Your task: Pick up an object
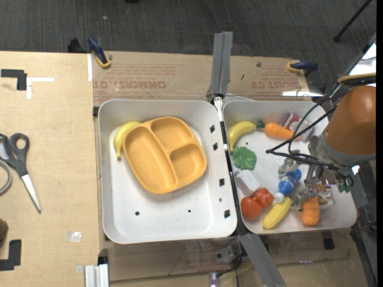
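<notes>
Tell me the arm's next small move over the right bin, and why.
Probably a short, straight descent. The gripper hangs low over the right bin, above the clutter near an orange piece and a blue bottle; I can't see anything between its fingers. Going lower should bring it to something to grasp.

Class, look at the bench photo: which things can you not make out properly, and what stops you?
- Gripper, camera view: wrist and cables cover it, so its state is unreadable.
- Banana in the left bin: partly behind the yellow divided plate.
- Red-and-white packet: too small, crossed by cables.
- Scissors: handle cut by the left edge.
</notes>
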`<state>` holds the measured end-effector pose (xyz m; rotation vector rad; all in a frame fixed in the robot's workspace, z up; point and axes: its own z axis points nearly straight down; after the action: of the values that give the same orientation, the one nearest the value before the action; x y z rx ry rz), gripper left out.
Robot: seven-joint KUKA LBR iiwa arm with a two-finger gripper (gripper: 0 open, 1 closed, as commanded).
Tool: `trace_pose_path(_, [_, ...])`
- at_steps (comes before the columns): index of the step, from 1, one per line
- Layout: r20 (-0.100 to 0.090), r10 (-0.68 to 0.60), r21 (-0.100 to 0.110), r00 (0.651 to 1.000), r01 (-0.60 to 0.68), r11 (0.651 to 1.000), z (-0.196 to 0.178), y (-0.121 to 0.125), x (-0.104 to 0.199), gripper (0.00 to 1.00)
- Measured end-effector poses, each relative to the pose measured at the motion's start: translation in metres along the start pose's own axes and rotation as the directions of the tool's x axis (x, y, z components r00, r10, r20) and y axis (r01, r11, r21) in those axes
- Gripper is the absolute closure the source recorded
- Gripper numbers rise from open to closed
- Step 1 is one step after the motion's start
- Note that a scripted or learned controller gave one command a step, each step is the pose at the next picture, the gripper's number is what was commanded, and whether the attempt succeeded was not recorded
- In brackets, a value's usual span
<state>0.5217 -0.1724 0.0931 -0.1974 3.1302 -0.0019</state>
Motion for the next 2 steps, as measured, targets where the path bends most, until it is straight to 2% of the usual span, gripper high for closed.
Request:
trace_pose_path(1, [-0.004,0.118,-0.002,0.993,-0.118,0.993,0.001,0.009,0.024,0.0])
trace_pose_path(2, [-0.004,-0.008,-0.003,1.0,0.008,1.0,0.002,0.065,0.005,0.0])
